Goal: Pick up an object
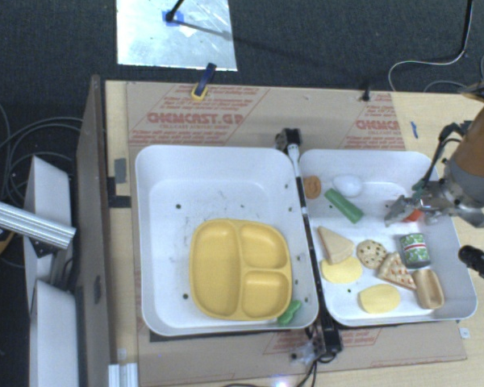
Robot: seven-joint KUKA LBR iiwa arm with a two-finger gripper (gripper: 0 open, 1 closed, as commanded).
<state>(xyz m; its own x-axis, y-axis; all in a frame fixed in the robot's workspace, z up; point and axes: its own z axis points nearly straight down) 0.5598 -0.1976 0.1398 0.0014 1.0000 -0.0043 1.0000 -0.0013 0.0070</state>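
Right now my claw [405, 208] hovers low over the right white plastic bin [460, 297], its grip unreadable, and the nearest pick, a small green-labelled tin can [415, 250], stands upright just beside it toward the bin's front edge.

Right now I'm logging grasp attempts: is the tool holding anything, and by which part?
Cannot be told: the tool hovers above the right bin, nothing visibly between its fingers.

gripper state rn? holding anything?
Gripper: over the right white bin, just above the small green-labelled can. Open or shut cannot be told, and nothing is visibly held.
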